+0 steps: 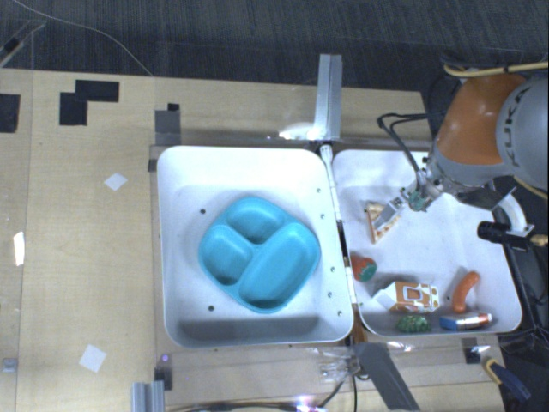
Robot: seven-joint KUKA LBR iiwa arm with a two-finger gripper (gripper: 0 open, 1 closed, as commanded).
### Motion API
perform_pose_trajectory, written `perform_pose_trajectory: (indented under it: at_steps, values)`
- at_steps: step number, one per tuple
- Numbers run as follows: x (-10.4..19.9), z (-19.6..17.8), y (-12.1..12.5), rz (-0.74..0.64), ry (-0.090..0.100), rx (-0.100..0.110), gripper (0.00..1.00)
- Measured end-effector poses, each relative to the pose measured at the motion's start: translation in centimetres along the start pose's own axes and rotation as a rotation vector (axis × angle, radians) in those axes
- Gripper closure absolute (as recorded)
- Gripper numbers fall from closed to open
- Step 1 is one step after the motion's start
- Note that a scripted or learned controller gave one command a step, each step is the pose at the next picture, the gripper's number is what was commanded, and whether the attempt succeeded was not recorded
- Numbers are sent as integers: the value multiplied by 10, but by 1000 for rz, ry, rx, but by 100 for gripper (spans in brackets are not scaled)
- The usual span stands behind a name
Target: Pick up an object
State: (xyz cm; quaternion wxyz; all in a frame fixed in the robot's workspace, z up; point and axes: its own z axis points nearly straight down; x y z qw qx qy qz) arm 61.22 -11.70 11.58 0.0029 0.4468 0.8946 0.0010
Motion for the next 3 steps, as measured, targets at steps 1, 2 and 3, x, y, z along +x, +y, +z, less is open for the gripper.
perform_pose_trajectory:
  at_steps: [1,2,3]
  values:
    - [3,27,3,147,-2,-4,0]
    - [1,14,6,145,-8,-11,100]
    - [70,-71,75,256,1,-1,100]
